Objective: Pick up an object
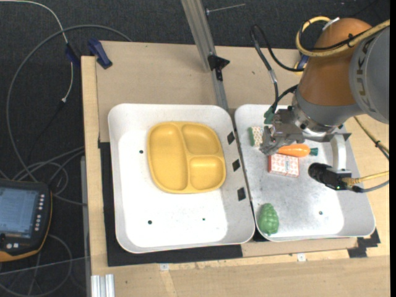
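Observation:
In the right bin (346,218), my gripper (271,142) hangs low over the far left part. An orange carrot-shaped toy (294,150) lies just right of the gripper, touching or nearly touching it. Directly below the carrot sits a small red-and-white patterned box (284,165). A small green-and-white item (255,135) lies at the gripper's left, partly hidden by it. A green lumpy toy (268,218) rests near the bin's front left corner. I see nothing lifted off the bin floor.
A yellow divided plate (185,156) lies in the left bin (133,228). A black part with a cable (326,174) juts over the right bin, right of the box. A metal pole (199,23) rises behind the bins.

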{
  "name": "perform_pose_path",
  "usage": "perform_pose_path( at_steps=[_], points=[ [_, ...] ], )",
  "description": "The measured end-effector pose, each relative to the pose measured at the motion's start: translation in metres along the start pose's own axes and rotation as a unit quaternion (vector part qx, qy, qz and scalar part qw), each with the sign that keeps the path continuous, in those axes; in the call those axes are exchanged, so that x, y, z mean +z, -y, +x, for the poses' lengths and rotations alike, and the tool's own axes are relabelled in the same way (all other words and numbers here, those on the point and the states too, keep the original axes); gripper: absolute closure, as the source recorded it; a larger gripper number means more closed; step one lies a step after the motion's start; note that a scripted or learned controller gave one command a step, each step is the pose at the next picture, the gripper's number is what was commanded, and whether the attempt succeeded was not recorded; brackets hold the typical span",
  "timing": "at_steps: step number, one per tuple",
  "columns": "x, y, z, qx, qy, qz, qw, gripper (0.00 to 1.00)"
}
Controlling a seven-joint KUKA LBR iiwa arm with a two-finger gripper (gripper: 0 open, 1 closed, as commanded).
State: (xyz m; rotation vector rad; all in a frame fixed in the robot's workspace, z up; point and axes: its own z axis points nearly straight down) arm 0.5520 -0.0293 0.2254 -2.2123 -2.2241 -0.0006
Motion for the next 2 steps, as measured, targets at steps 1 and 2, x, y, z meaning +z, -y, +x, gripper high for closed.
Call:
perform_pose_path(
  at_steps=[1, 2],
  points=[
    [-0.005, 0.033, 0.044, 0.0, 0.0, 0.001, 1.0, 1.0],
    [0.001, 0.055, 0.087, 0.0, 0.0, 0.001, 1.0, 1.0]
  ],
)
